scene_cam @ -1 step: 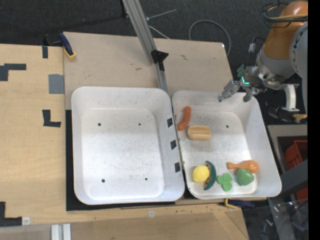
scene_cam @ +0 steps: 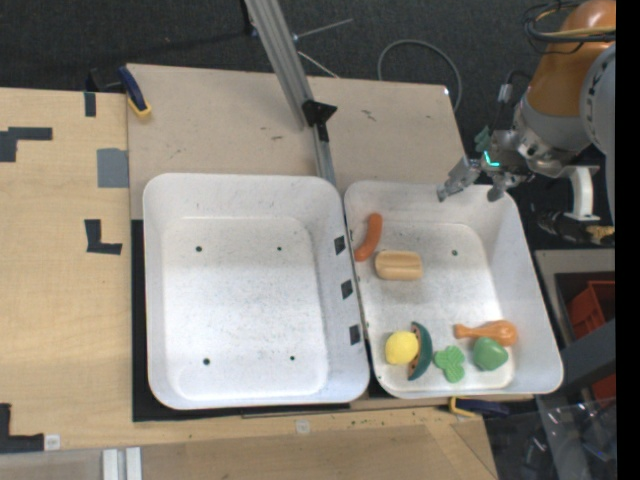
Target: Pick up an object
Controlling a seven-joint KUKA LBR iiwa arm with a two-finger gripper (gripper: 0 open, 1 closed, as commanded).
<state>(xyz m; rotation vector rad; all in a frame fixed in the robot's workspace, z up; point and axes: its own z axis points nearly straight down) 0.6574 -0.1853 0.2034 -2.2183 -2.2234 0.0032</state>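
We see the gripper [scene_cam: 472, 181] poised over the far right corner of the right bin [scene_cam: 530, 298], its jaws spread apart with nothing between them — a stance that reads to us as readiness for a descent, not a hold. The toy food we might pick lies loose on that bin's floor. A sausage [scene_cam: 369, 236] rests at a slant against the left wall, and a bread roll [scene_cam: 398, 265] sits just beside it, nearer the middle. Along the near edge a tighter cluster gathers: a yellow lemon [scene_cam: 401, 348] touching a dark green curved piece [scene_cam: 421, 353], then a small green leafy item [scene_cam: 451, 362], and an orange chicken drumstick [scene_cam: 486, 332] lying across a round green fruit [scene_cam: 490, 354]. The left bin [scene_cam: 240, 288] stands alongside on the bench [scene_cam: 60, 268], presumably as the drop place. We judge the roll the easiest target — it lies apart from walls and neighbours, so the jaws could straddle it cleanly. The cluster is riskier, since closing there could nudge or pinch two pieces at once.
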